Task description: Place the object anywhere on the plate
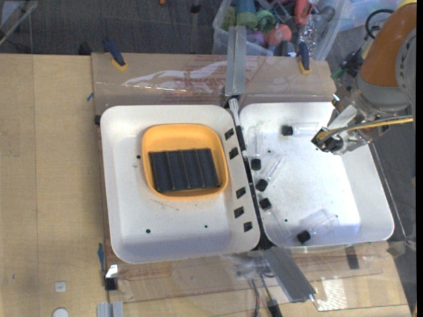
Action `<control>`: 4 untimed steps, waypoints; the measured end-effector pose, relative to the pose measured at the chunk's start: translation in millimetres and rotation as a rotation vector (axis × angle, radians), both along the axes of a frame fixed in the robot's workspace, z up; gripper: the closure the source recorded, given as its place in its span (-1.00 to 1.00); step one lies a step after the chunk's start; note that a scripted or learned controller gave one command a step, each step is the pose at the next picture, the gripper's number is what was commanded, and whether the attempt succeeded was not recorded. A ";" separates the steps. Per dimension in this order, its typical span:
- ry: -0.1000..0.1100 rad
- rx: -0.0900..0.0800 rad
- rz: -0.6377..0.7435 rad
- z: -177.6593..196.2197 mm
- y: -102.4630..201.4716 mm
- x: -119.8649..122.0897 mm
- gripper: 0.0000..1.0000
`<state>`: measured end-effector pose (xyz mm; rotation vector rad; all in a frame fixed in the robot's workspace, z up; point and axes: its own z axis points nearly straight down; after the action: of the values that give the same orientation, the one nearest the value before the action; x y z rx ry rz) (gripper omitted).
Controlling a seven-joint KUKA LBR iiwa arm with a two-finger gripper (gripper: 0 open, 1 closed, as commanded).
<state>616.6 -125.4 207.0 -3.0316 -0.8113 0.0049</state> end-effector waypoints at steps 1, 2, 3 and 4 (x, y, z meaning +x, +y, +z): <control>0.000 -0.002 0.016 18.1 13.3 42.3 1.00; -0.001 -0.003 0.132 118.7 -74.2 40.3 1.00; -0.002 -0.003 0.416 200.0 -81.4 45.0 1.00; -0.004 -0.003 0.757 225.8 -88.2 52.3 1.00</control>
<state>668.8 -213.6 432.8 -2.5214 -1.8780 0.0019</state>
